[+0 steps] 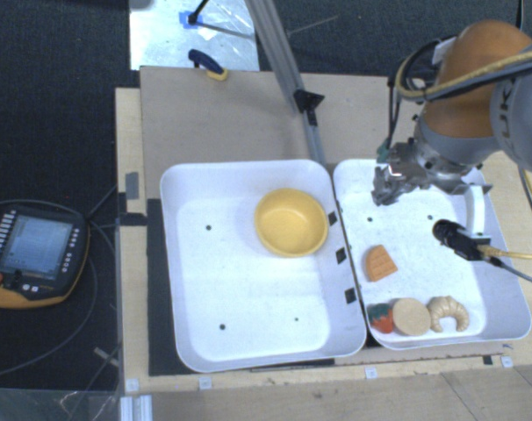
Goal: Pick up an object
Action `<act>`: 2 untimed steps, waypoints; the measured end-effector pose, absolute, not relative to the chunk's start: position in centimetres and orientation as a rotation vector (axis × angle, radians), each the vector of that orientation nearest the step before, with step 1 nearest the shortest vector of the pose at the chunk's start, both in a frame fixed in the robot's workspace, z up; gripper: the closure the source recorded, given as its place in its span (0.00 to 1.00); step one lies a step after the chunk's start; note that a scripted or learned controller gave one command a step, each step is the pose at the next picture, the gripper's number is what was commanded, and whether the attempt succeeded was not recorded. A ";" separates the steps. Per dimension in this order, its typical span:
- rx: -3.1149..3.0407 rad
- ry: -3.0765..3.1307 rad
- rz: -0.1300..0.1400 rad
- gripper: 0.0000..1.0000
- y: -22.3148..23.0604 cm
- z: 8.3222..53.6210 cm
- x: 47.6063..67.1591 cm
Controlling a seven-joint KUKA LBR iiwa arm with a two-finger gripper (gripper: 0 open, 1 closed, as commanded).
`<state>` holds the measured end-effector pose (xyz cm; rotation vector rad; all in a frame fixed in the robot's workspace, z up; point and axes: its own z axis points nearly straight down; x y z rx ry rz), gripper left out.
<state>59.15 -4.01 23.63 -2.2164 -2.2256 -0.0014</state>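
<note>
camera view: one bowl [291, 222], maybe four foods.

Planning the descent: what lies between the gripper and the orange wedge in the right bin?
In the camera view, only bare white bin floor separates the gripper from the orange wedge.

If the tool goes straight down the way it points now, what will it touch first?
Probably the bare floor of the right bin, near its upper left corner. The tool hangs over it, apart from the orange wedge. Its height is unclear.
</note>
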 end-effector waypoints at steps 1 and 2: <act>-2.215 -2.227 -0.003 1.00 1.9 23.7 58.5; -2.216 -2.226 -0.001 1.00 7.0 22.5 57.2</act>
